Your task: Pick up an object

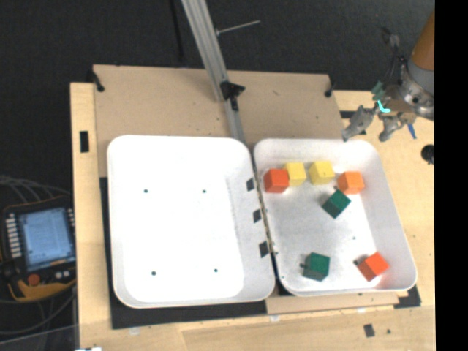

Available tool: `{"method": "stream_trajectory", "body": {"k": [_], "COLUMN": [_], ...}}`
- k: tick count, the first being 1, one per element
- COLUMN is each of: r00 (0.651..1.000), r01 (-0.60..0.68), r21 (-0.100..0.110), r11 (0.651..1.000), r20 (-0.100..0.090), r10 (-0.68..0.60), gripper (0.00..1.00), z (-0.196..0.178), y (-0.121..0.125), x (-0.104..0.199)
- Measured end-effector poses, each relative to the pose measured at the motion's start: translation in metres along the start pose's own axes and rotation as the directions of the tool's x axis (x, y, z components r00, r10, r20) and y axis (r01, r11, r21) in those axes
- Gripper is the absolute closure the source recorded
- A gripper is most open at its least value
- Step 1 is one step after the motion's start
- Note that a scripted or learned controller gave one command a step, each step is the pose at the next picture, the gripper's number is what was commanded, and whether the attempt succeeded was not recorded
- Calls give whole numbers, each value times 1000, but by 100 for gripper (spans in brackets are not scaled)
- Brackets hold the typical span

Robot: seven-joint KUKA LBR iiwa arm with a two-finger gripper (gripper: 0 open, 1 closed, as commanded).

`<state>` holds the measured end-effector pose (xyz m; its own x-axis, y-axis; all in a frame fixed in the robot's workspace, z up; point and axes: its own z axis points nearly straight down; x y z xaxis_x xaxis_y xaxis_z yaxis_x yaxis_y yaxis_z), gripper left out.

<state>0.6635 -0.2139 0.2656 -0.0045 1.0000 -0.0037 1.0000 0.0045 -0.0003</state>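
Observation:
The right bin [303, 229] holds several small cubes. Along its far side sit a red-orange cube [276, 180], two yellow cubes [295, 172] [321, 172] and an orange cube [352, 182] in a row. A green cube [336, 203] lies just below that row. Near the front lie another green cube [316, 266] and a red-orange cube [373, 266]. My gripper [371, 125] hangs beyond the bin's far right corner, above the bench, open with nothing between its fingers.
The left bin [175, 218] sits beside the right one, with a row of small clips on the shared edge [257, 214]. A slanted metal rail [212, 57] rises behind the bins. A teach pendant [40, 240] lies off the bench at left.

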Motion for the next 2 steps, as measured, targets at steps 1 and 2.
{"method": "stream_trajectory", "body": {"k": [1, 2], "r00": [1000, 1000], "r01": [2, -4], "r21": [3, 3], "r11": [1000, 1000], "r20": [-2, -1], "r10": [-2, 4], "gripper": [0, 0], "z": [44, 90], "y": [2, -7], "x": [5, 5]}}
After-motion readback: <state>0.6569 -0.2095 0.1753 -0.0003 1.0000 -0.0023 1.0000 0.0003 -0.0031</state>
